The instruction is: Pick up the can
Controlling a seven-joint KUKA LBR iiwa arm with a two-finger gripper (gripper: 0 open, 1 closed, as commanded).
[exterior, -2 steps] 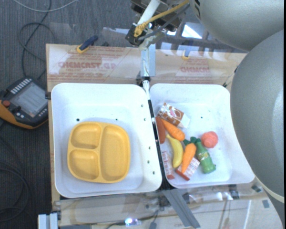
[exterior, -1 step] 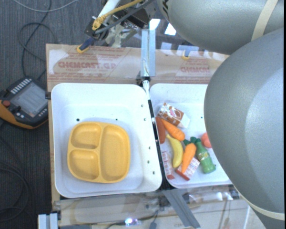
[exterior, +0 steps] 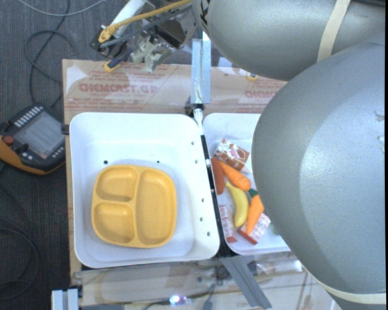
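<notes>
My end effector (exterior: 132, 44) hangs beyond the bench's (exterior: 129, 89) far edge, finger state impossible to tell; the can isn't discernible among the carrots (exterior: 236, 176) and banana (exterior: 238, 202), well below-right of it.

Arm (exterior: 323, 154): large grey links occupy the right side and upper right of the view, seen from close to the camera; a rounded lower link spans the right edge from mid-height to the bottom; a second rounded link lies across the top, crossed by a pale strap; end effector (exterior: 142, 47): seen at upper left of centre, beyond the far edge of the bench, pointing toward the view's left, with a yellow cable running along it; finger state not discernible.
</notes>
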